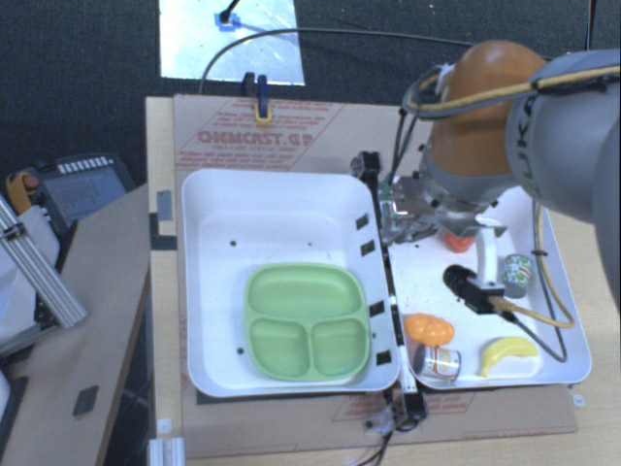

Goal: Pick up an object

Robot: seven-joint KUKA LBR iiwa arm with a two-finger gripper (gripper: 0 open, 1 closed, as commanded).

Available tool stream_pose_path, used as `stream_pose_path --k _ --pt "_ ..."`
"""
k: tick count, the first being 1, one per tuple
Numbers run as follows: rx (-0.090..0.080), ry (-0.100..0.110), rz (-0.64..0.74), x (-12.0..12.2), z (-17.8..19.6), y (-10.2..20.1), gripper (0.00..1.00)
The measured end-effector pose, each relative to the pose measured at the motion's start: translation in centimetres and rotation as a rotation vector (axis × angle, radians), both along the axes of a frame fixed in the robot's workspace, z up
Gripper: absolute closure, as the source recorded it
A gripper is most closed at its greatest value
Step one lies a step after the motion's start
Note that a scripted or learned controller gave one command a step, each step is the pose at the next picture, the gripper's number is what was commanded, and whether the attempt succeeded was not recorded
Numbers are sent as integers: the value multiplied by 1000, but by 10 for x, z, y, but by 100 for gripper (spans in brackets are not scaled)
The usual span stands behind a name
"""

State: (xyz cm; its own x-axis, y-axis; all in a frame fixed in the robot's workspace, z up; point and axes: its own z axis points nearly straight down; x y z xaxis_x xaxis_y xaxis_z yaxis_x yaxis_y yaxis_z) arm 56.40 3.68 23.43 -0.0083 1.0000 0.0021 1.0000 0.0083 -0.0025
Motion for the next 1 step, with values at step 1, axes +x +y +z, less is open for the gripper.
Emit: stream_pose_path --k 1 --pt "0 -1 0 -19 -6 38 100"
